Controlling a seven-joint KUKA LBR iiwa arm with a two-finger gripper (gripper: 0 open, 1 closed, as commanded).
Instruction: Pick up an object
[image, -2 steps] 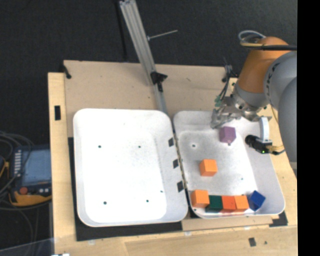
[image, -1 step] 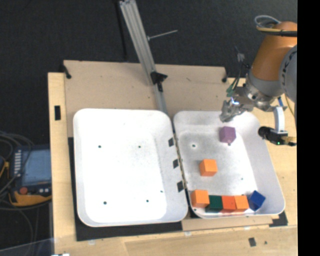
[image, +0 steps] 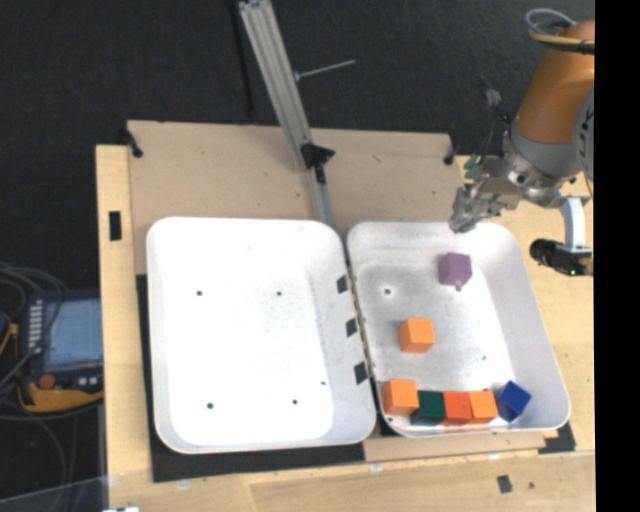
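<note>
The right bin (image: 520, 290) holds a purple block (image: 455, 268) near its far side and an orange cube (image: 417, 334) in the middle. Along its near wall lie an orange block (image: 401, 395), a dark green block (image: 431, 406), two more orange blocks (image: 470, 405) and a blue block (image: 513, 398). My gripper (image: 466, 220) hangs over the bin's far edge, up and right of the purple block, with nothing visibly held. The arm's orange band (image: 556, 95) rises at the top right.
The left bin (image: 180, 260) sits beside the right one, with small clips along their shared edge. A slanted metal rail (image: 290, 110) runs from the top toward the bins' junction. A device with cables (image: 55, 350) lies off the bench at left.
</note>
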